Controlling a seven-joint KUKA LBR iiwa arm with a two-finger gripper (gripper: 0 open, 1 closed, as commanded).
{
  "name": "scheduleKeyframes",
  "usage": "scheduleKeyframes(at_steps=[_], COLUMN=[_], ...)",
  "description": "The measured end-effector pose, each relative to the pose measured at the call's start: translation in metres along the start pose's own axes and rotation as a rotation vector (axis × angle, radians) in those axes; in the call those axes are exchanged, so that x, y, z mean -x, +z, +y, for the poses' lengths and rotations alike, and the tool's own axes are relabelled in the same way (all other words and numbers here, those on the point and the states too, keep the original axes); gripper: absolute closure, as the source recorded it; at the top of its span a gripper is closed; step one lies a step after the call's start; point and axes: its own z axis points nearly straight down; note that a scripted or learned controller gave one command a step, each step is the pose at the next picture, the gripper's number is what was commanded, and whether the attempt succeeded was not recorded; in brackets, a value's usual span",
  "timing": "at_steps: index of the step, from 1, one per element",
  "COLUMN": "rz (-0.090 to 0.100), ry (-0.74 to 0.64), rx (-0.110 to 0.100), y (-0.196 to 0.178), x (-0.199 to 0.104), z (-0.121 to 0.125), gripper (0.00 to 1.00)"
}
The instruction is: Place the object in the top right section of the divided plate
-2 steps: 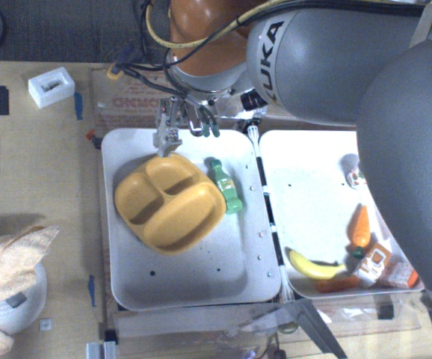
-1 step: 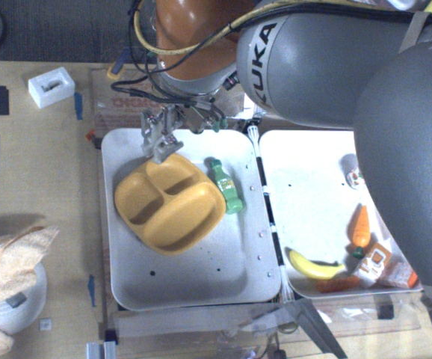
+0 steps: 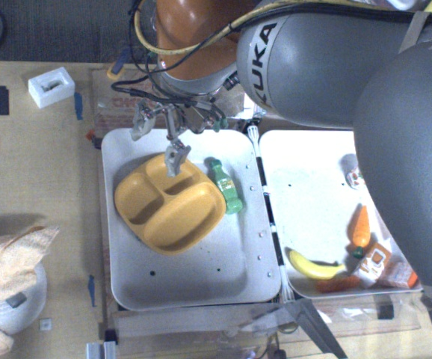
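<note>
the arm (image 3: 328, 58) carries the word "kuka" in black letters on its grey casing. the gripper (image 3: 176, 159) hangs over the upper edge of the yellow divided plate (image 3: 173, 206) in the left bin (image 3: 193, 275); whether it is clenched or released i cannot tell. a green bottle (image 3: 226, 185) lies just beside the plate's right rim, touching it, outside the sections. the right bin (image 3: 306, 170) holds a banana (image 3: 313, 265) and a carrot (image 3: 360, 226). the bench (image 3: 36, 170) is pale wood, with a small white box (image 3: 51, 86) at upper left and crumpled cloth (image 3: 7, 256) at lower left.
</note>
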Motion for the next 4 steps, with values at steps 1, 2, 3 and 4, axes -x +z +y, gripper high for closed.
scheduleKeyframes(at_steps=[1,2,3,4], rz=[-0.001,-0.001,0.005,0.0], ry=[0.096,-0.192,-0.139,-0.265], rx=[0.0,0.0,0.002,0.0], y=[-0.013,-0.023,0.0,-0.017], x=[-0.001,-0.006,-0.008,-0.011], z=[-0.003,-0.009,-0.012,-0.015], gripper=[0.0,0.0,0.0,0.0])
